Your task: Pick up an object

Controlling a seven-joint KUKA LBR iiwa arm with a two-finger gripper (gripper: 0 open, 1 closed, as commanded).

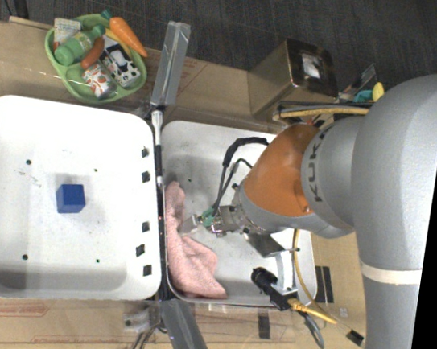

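Pink cloth [188, 256] is the object closest to the arm: you will find it lying crumpled in the right bin [198, 146], along that bin's left wall, running from the near left corner up toward the middle. The wider, bunched end sits at the near edge; a narrower strip reaches away from you.

Just beside the far end of the cloth, the gripper [209, 223] hangs low in the right bin. You cannot tell from this view whether the fingers are wide or narrow, because the wrist covers most of them, and nothing can be seen between them. Whether the tip touches the cloth is also unclear. The grey arm [386, 195], with its orange band [279, 179], reaches in from the right and covers much of that bin.

To your left, the left bin [3, 202] holds a small blue cube [71, 197], sitting a little left of its middle, well apart from the cloth and the gripper.

Farther away, beyond the left bin on the desk [216, 80], sits a green bowl [63, 73] heaped with toy foods, among them an orange carrot [125, 34]. At the far right, behind the arm, you have a tan box [286, 78].
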